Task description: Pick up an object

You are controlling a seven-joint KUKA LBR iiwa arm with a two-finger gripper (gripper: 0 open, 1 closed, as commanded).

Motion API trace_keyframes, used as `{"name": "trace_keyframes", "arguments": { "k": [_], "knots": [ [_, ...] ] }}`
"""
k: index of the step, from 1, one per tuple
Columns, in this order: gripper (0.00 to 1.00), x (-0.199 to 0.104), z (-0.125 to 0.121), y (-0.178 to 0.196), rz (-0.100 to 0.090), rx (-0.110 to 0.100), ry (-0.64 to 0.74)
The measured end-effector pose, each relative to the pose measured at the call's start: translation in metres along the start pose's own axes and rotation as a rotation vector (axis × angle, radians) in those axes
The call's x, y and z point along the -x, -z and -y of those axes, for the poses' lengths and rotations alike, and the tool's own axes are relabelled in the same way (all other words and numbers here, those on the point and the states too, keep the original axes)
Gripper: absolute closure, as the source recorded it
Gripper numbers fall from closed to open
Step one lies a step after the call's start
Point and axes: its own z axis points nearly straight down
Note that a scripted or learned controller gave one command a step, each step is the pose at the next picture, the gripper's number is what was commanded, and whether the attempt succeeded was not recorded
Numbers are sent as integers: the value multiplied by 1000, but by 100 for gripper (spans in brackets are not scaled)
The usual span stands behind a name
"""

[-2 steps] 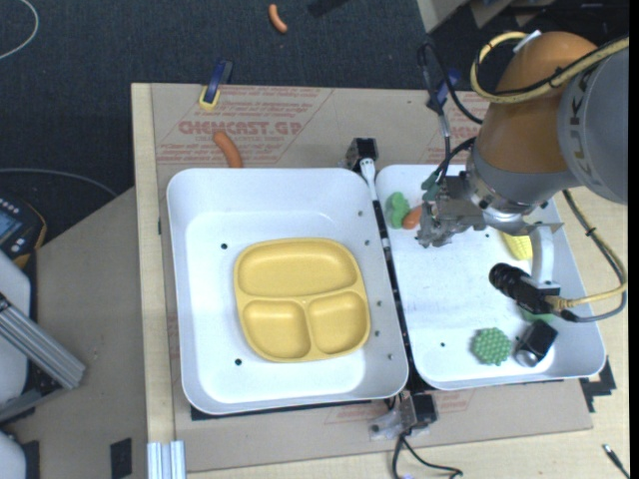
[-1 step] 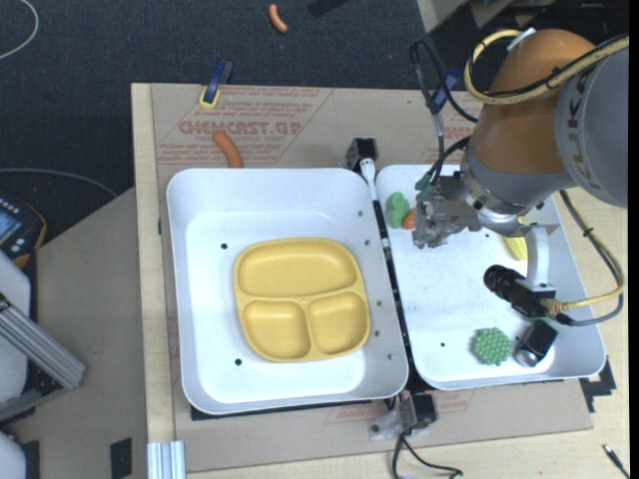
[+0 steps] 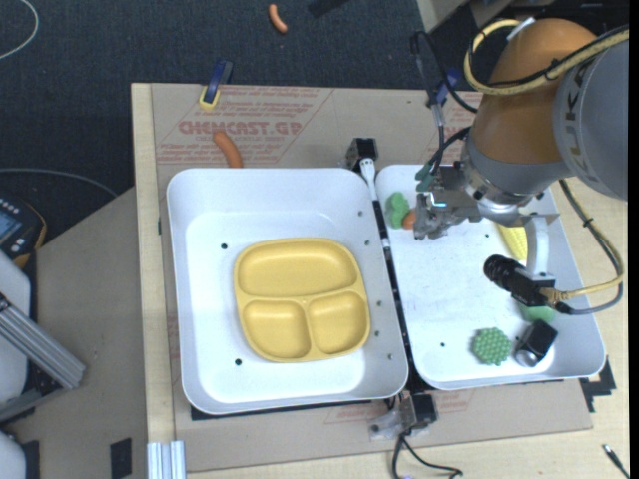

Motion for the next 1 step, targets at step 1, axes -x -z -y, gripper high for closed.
{"name": "trace_keyframes", "arguments": {
  "k": [1],
  "knots": [
    [100, -6, 10, -13, -1, -7, -1]
  ]
}}
